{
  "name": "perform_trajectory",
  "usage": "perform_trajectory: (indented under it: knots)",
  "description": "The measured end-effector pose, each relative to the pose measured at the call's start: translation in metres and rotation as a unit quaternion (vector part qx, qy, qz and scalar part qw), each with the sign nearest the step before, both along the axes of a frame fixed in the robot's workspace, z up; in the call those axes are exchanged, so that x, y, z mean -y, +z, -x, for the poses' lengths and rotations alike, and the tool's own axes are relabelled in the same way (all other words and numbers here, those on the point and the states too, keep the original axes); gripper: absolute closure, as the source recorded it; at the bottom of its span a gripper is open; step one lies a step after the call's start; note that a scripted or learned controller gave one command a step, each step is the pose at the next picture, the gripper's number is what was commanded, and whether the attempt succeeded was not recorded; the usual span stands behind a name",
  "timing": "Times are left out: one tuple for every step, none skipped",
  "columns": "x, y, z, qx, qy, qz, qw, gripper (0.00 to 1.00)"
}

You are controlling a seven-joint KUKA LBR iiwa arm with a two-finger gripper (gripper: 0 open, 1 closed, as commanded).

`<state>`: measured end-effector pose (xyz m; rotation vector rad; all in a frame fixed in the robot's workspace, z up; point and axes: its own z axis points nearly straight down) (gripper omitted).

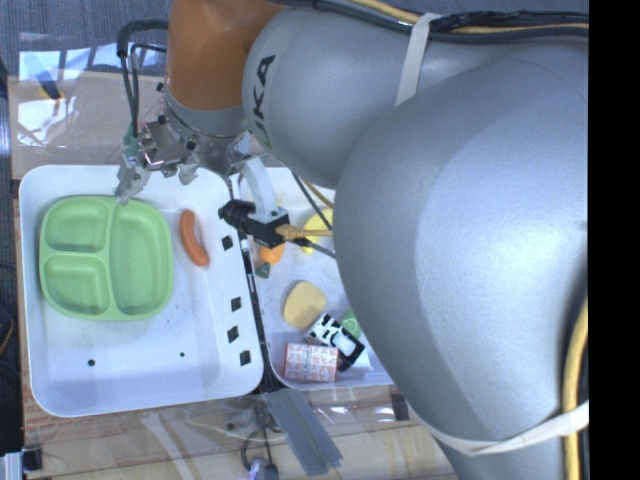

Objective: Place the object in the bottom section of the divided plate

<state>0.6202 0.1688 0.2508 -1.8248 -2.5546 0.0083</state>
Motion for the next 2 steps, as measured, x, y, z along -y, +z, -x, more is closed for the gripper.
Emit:
perform_trajectory:
  knots:
    - [0.0, 0.0, 0.0, 0.0, 0.0, 0.0, 1.0, 0.0]
    - [0.0, 0.0, 0.0, 0.0, 0.0, 0.0, 1.0, 0.0]
